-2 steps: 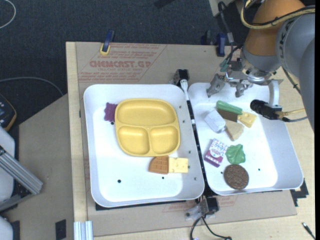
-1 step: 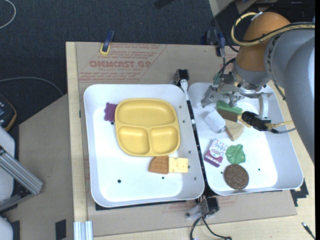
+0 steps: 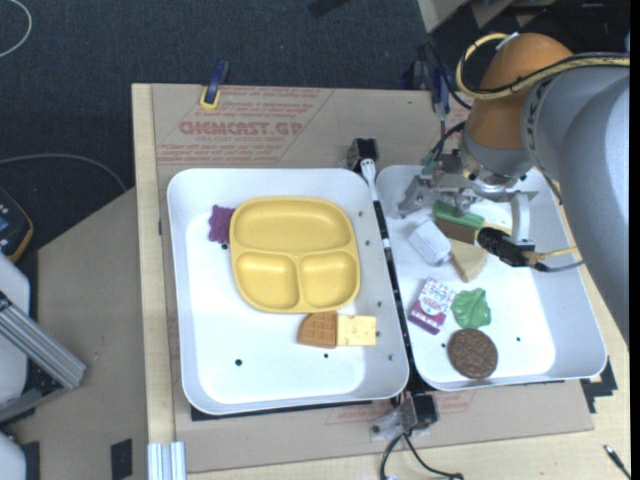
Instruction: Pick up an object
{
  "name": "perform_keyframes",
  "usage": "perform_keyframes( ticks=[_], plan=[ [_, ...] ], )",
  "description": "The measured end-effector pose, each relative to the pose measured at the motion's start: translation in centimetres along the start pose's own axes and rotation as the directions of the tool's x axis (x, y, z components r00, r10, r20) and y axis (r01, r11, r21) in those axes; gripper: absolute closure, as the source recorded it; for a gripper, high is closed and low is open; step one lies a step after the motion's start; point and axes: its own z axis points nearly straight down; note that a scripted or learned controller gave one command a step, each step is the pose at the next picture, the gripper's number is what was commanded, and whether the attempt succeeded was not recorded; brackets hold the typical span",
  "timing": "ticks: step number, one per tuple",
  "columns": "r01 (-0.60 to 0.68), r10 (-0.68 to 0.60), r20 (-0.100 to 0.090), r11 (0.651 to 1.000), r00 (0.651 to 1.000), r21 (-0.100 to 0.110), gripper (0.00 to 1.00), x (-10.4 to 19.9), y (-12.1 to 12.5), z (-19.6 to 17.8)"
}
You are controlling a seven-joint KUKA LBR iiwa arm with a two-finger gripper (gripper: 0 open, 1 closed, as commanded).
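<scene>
The hand (image 3: 462, 200) was lowered into the right bin (image 3: 560, 353), over the clutter at its far end; its grip could not be told. Candidate objects, a green toy (image 3: 471, 308) and brown disc (image 3: 471, 353), were left nearer.

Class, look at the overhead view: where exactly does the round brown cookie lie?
The round brown cookie lies in the right bin, near its front edge, just below the green piece and right of the small pink packet.
</scene>
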Motion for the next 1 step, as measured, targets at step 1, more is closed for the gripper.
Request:
perform_keyframes(
  ticks=[1],
  plan=[
    [0.000,0.000,0.001,1.000,1.000,-0.006,1.00,-0.03,0.15,-1.32]
  ],
)
